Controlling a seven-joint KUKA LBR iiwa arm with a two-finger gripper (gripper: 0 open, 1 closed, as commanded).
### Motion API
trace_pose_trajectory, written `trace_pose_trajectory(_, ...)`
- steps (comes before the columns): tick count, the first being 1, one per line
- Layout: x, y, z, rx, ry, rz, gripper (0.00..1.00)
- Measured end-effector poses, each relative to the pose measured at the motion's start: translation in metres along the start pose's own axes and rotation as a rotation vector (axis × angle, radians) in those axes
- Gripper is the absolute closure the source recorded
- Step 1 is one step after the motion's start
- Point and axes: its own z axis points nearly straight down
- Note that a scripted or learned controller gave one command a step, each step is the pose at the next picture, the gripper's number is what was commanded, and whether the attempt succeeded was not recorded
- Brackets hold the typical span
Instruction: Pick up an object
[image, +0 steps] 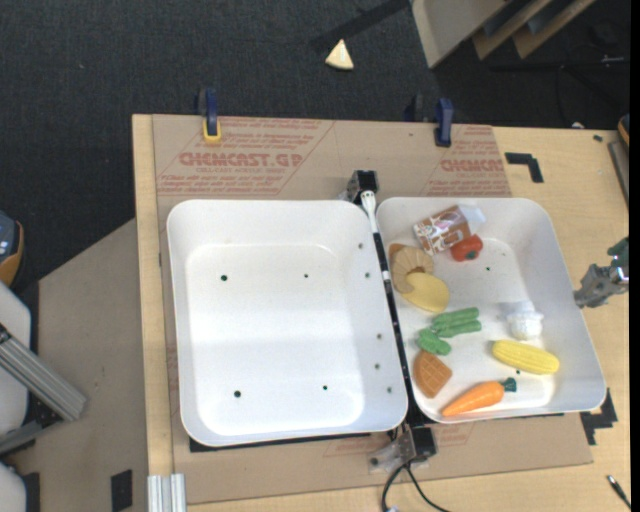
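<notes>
One pair of jaws shows at the right edge of the camera view, grey metal hanging over the bare desk (560, 160) just outside the right bin (560, 300), level with the middle of its right wall. Too little of them shows to tell whether they stand wide or narrow, and nothing is seen between them.

Nearest to them inside the right bin is a small white object (523, 322), with a yellow corn cob (525, 356) just below it. An orange carrot (475, 398) lies along the bin's near rim, its leafy end towards the corn. Left of the carrot sits a brown waffle-like piece (432, 372). Above that are two green pods (449, 327), lying close to each other. Further up is a pale yellow oval piece (428, 293), touching a tan round biscuit (408, 262). At the far end a clear packet with red and brown contents (443, 229) lies beside a small red tomato (466, 247).

The left bin (190, 300) sits against the right one, its white floor marked by four dark dots. Both bins rest on a cardboard sheet (300, 150) printed with red letters, held at its far edge by two blue clamps (209, 103). A black cable (400, 490) runs off the near edge between the bins. On the dark floor beyond the desk lies a pale yellow wedge (340, 57).
</notes>
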Motion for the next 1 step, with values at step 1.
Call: trace_pose_trajectory(1, 0.0001, 0.0140, -0.0114, -0.005, -0.003, -0.002, 1.00)
